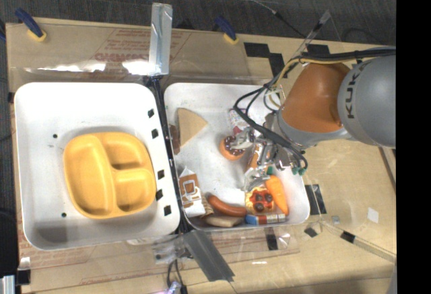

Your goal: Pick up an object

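My gripper (pixel 261 161) is low inside the right bin (pixel 202 94), under the orange wrist band and a tangle of cables. It hangs just right of a chocolate-topped donut (pixel 233 147) and just above an orange carrot (pixel 277 193) and a round red-and-yellow toy (pixel 259 201). A tan wedge (pixel 190 124) lies at the bin's upper left. Along the front wall lie a brown sausage (pixel 225 206) and a small printed carton (pixel 190 192). Whether anything is in the gripper's grasp is hidden by the wrist and cables.
The left bin (pixel 40 104) holds a yellow divided plate (pixel 108 173). A black divider (pixel 160 144) separates the two bins. Blue clips (pixel 226 28) and a taped strip (pixel 161 37) sit on the cardboard behind the bins. The arm's grey body (pixel 367 101) overhangs the right bin's right wall.
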